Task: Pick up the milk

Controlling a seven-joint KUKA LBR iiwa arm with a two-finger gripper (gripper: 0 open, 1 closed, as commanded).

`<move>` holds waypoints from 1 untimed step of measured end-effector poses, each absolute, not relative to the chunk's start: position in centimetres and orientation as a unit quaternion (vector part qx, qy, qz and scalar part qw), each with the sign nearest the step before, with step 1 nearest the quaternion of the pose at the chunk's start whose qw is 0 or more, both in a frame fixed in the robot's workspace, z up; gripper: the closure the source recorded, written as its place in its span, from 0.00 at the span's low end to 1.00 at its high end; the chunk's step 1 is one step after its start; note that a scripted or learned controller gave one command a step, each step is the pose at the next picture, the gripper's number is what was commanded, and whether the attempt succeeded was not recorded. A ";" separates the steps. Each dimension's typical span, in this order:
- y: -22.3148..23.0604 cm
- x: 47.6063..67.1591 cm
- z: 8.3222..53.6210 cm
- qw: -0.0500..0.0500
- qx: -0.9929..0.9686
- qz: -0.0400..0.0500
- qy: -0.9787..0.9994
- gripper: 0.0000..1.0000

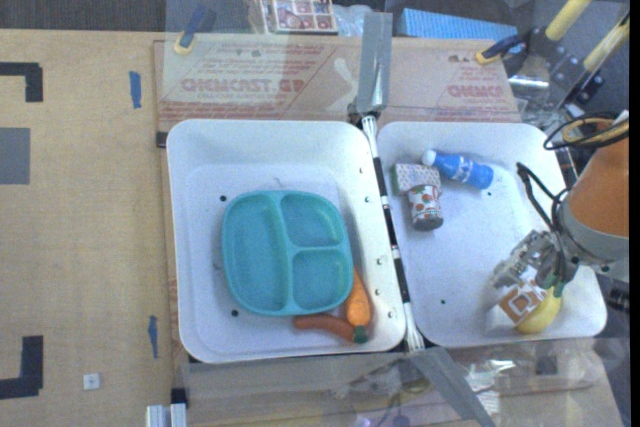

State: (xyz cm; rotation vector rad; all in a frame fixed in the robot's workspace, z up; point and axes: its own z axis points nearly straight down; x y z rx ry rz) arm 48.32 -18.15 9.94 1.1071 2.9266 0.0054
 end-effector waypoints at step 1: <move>-12.7 48.1 17.9 0.002 0.414 0.000 0.910 1.00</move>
